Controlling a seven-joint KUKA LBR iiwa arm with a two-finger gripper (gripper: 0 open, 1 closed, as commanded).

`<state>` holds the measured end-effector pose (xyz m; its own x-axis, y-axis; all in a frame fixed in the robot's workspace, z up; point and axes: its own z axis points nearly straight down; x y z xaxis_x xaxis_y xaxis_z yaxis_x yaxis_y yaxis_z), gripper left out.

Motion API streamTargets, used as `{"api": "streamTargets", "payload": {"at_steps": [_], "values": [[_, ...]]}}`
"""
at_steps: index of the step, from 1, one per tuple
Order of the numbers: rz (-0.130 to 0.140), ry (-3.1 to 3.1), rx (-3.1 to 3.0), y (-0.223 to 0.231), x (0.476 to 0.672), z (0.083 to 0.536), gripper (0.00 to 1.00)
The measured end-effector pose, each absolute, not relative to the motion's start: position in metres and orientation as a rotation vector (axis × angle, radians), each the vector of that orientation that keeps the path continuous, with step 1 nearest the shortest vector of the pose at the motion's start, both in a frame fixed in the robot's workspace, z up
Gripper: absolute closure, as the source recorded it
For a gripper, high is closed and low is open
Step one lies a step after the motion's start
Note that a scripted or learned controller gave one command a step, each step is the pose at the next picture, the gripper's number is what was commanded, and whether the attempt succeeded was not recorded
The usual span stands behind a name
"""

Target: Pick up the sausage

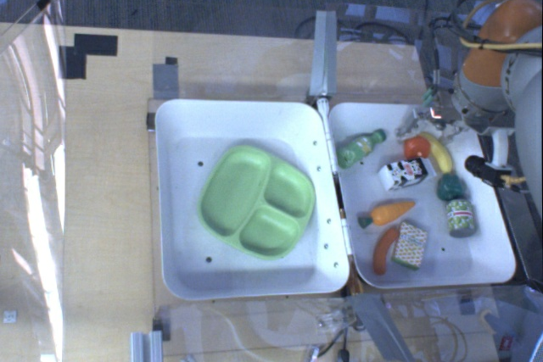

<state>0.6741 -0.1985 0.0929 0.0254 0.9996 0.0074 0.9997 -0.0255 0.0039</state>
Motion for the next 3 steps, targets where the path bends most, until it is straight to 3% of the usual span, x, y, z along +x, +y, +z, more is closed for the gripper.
{"api": "streamTargets", "payload": {"at_steps": [1,2,3], "values": [[-0.014,-2.211,-2.247,-0.199,0.677,0.102,1.00],[-0.003,-2.306,-2.141,-0.201,0.671,0.124,1.00],[-0.005,-2.300,-2.146,-0.149,0.671,0.161,1.00]]}}
